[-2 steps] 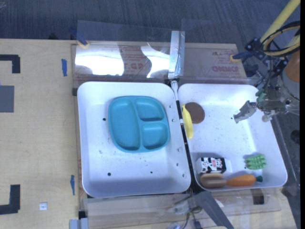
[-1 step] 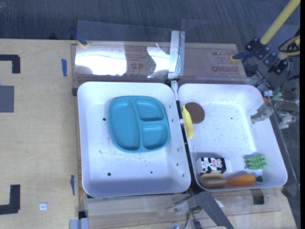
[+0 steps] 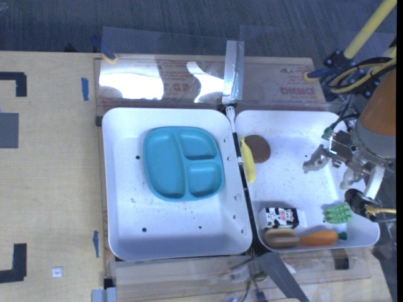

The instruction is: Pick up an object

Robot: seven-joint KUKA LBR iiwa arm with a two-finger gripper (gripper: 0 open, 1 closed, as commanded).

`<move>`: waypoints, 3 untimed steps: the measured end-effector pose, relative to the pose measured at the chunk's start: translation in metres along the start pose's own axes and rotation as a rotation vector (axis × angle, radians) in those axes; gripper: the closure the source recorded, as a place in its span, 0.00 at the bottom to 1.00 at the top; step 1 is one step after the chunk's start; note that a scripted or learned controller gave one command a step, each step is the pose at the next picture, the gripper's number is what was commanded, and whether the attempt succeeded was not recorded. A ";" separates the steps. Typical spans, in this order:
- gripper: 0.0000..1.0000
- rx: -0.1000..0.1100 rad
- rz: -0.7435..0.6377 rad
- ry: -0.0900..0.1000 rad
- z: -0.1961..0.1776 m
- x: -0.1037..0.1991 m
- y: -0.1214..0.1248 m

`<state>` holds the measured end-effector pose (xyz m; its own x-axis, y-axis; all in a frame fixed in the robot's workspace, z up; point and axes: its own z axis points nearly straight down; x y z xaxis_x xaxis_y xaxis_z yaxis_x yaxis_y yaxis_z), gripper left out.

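My gripper (image 3: 331, 170) hangs over the right side of the right bin (image 3: 289, 121), on the grey arm with its orange band (image 3: 384, 109). Its fingers stand apart, open, with bare white bin floor between them. A brown round cookie (image 3: 257, 148) and a yellow banana (image 3: 247, 160) lie at the bin's left wall, well left of the gripper. Along the bin's front edge are a black-and-white cow-pattern carton (image 3: 281, 217), a brown bread roll (image 3: 281, 237), an orange carrot (image 3: 318, 237) and a green leafy piece (image 3: 338, 214), just below the gripper.
The left bin (image 3: 119, 219) bears a blue divided plate (image 3: 184, 162). A clear panel and a metal post (image 3: 232, 71) stand behind the bins. Yellow and black cables (image 3: 352, 74) hang at the back right, near the arm.
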<state>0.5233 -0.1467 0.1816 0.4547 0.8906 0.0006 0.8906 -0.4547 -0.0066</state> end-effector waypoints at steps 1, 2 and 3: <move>0.00 -0.007 -0.437 -0.002 0.045 0.049 0.051; 0.00 -0.003 -0.439 -0.002 0.058 0.046 0.001; 0.00 -0.006 -0.668 -0.002 0.092 0.026 -0.062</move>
<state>0.4793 -0.0953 0.0900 -0.1949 0.9808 0.0009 0.9808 0.1949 0.0001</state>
